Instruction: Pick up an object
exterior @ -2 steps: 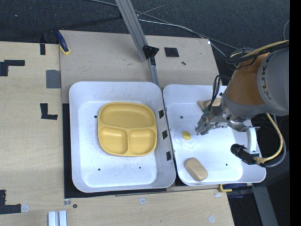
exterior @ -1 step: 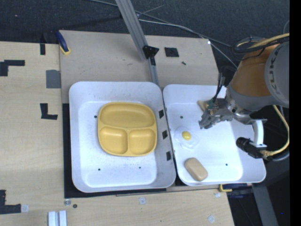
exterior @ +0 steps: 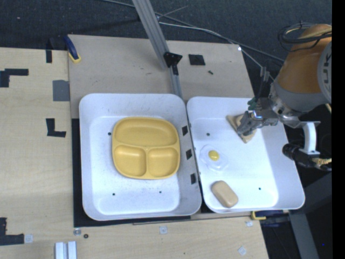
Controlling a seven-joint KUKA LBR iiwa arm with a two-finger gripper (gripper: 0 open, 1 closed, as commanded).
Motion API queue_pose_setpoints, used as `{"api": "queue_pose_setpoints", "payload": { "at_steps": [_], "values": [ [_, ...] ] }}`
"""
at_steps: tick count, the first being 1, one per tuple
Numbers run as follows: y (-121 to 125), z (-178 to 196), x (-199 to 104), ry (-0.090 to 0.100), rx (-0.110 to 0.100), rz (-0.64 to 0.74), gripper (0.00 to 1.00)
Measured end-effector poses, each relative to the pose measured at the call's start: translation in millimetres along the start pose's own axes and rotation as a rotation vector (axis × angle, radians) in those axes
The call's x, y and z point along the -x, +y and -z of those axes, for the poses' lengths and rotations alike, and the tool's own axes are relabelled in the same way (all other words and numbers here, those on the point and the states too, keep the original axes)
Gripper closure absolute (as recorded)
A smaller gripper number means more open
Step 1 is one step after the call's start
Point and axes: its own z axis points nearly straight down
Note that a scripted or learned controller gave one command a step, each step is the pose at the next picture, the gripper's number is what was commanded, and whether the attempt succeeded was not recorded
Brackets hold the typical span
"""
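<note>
Wooden surface (exterior: 135, 63) bore two shallow white bins side by side, left bin (exterior: 91, 161) and right bin (exterior: 269, 166), their inner rims touching; black tape marks (exterior: 54, 127) dotted it.

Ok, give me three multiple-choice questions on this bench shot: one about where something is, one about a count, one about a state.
1. Where does the yellow divided plate lie?
A. in the left bin
B. in the right bin
C. on the bare bench

2. How many compartments does that plate have?
A. two
B. three
C. five

3. How does the gripper stand to the tan flat piece in the right bin?
A. far off, above the left bin
B. right at the piece, at the bin's far end
C. down at the tan oval block

Answers: 1 A, the plate sits mid left bin. 2 B, one wide section over two small ones. 3 B, the gripper overlaps the piece's edge.
</note>
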Motion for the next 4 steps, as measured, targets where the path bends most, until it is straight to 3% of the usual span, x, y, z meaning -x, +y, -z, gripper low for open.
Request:
{"api": "queue_pose_setpoints", "payload": {
  "at_steps": [1,4],
  "values": [
    [1,52,0,0.000,0.000,0.001,1.00],
    [16,30,-156,0.001,-0.005,0.005,1.00]
  ]
}}
